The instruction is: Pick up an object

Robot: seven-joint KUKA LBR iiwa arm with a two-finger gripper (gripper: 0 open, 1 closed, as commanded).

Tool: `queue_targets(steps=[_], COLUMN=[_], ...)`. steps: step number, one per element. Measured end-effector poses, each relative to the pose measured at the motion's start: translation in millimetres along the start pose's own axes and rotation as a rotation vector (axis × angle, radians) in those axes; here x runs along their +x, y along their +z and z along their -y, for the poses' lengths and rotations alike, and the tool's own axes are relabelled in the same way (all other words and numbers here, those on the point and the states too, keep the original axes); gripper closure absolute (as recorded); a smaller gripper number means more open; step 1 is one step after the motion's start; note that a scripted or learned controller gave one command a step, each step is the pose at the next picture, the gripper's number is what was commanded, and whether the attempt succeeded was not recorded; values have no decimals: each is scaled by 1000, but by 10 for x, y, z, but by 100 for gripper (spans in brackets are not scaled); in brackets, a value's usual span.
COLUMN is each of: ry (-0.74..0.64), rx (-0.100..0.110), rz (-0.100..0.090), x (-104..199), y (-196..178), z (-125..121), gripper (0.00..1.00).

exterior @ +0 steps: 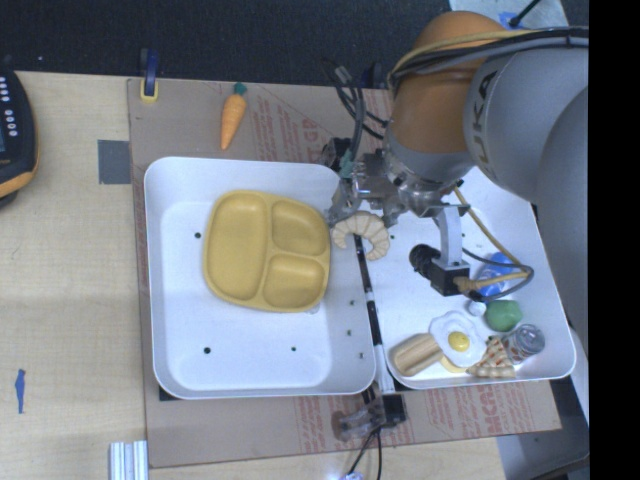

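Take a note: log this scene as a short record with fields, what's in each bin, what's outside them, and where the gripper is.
left bin: holds a yellow divided plate
right bin: fried egg, bread roll and green piece, clustered at its near end
seam between bins: croissant lies across it
outside the bins: carrot on the bench, beyond the left bin
gripper: right over the croissant; whether it has a grip cannot be told

Curled tan croissant (pixel 362 232) on bin (pixel 152 268) rim
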State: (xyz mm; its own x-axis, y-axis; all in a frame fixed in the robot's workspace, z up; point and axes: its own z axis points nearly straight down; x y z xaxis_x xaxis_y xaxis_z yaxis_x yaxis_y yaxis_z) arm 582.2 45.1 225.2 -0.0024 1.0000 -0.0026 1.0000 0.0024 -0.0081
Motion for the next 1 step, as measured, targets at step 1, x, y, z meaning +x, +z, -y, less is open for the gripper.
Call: queue_targets(steps=[1], ry=[2], rx=[1], rz=[0], x=[-415], y=[359], z=[201], gripper=[100])
